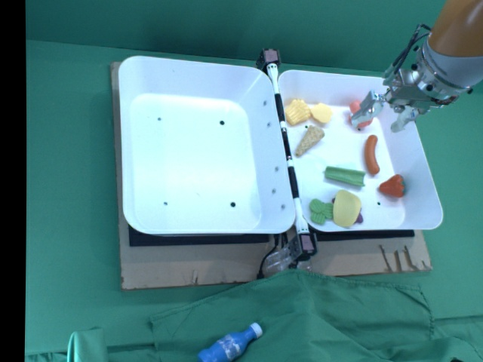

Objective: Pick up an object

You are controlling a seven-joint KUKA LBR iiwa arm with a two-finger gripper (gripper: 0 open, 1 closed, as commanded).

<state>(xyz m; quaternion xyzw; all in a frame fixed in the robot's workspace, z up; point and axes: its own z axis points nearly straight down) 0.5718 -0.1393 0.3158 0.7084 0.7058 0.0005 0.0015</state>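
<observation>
1. Toy food pieces lie scattered in the right bin (423, 202): a glossy red sausage (370, 154), a ribbed green celery stick (345, 176), a red strawberry (392, 186), a tan cone-shaped wedge (309, 139), and wavy yellow chips (297, 112).
2. Near the bin's front edge, a smooth yellow rounded piece (347, 208) touches a knobbly green one (321, 211).
3. Metal gripper (386, 114) hangs over the bin's far right corner, fingers spread wide, holding nothing; a small red piece (355, 108) sits just beside the left finger.
4. Left bin (196, 157) is smooth white plastic.
5. A blue bottle (229, 344) lies on green cloth in front of the bins.
</observation>
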